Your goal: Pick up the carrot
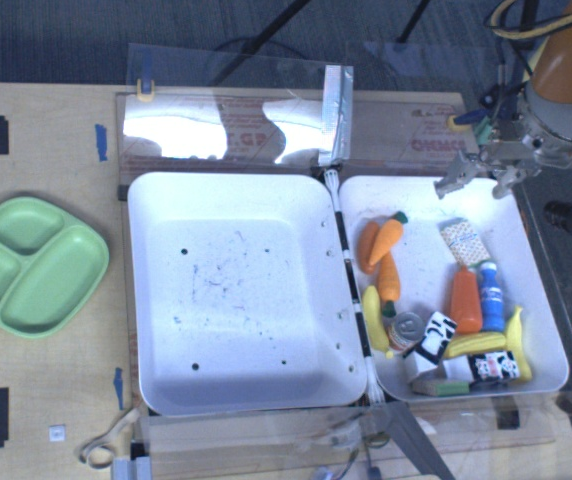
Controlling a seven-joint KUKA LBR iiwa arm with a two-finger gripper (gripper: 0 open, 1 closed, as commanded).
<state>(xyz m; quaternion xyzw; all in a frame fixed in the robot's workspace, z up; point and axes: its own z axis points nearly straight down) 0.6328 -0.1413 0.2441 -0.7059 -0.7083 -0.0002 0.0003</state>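
Tool (pixel 478 180) hovers, seemingly open; carrot (pixel 386 236) well apart.

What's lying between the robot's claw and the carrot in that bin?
Nothing: the camera view shows bare white bin floor between the gripper and the carrot.

No readable text. Red print on the brown cardboard strip (pixel 421 133) behind the bins is too blurred; markings on the small black-white packages (pixel 493 366) illegible.
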